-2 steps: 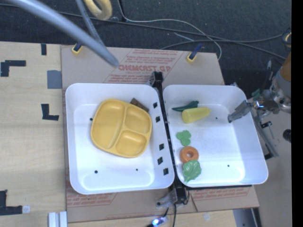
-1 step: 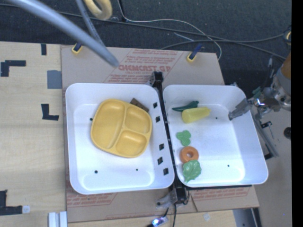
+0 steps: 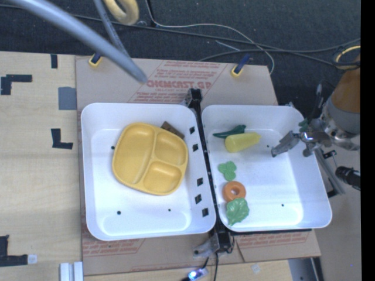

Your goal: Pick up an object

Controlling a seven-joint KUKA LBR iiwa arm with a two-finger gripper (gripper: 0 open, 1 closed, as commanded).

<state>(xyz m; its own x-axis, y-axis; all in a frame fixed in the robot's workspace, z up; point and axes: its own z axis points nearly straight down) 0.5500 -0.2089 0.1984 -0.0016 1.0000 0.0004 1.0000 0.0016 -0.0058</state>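
Observation:
The right bin [image 3: 304,215] holds a yellow corn cob with a green leaf [image 3: 241,140], a small green floret [image 3: 227,170], an orange ring [image 3: 234,190] and a green leafy piece [image 3: 237,211]. My gripper [image 3: 290,151] hangs over the bin's right side, to the right of the corn and apart from it. Its fingers stand open with nothing between them. One finger [image 3: 282,144] points left and down toward the bin floor.
The left bin [image 3: 94,215] holds a yellow divided plate [image 3: 150,157] with a small brown piece [image 3: 170,127] poking out behind it. A black divider [image 3: 202,157] runs between the bins. Cables and a grey pole [image 3: 76,22] cross the back.

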